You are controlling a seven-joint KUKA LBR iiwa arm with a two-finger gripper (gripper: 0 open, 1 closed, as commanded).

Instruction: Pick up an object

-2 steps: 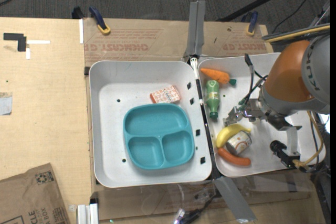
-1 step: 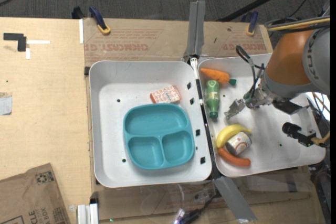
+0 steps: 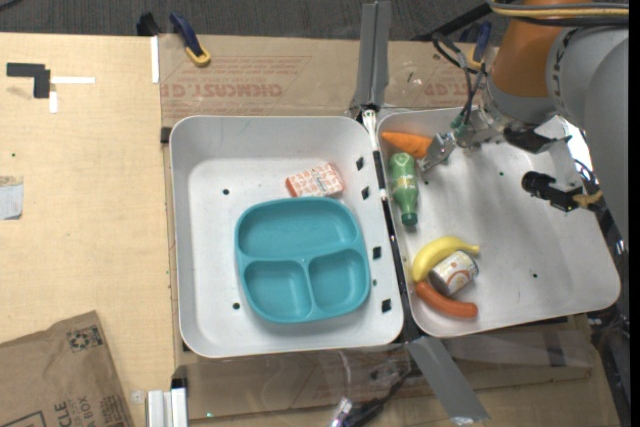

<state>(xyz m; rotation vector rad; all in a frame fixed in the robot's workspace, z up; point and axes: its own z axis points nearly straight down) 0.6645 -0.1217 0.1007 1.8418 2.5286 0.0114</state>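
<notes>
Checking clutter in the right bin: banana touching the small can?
Touching. The camera view shows the banana curving over the small can with no gap between them.

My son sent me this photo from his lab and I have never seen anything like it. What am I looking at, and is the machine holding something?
This is one photo from a camera fixed above a workbench, looking down at a slant. The grey and orange shape on the right is a robot arm reaching in; its gripper hangs over the far end of the right bin, close to a carrot. I cannot tell whether it holds anything.

The right bin also has a green bottle, a banana, a small can and a sausage. The left bin holds a teal divided plate and a small patterned packet.

The arm's job is simply to pick something up.
</notes>
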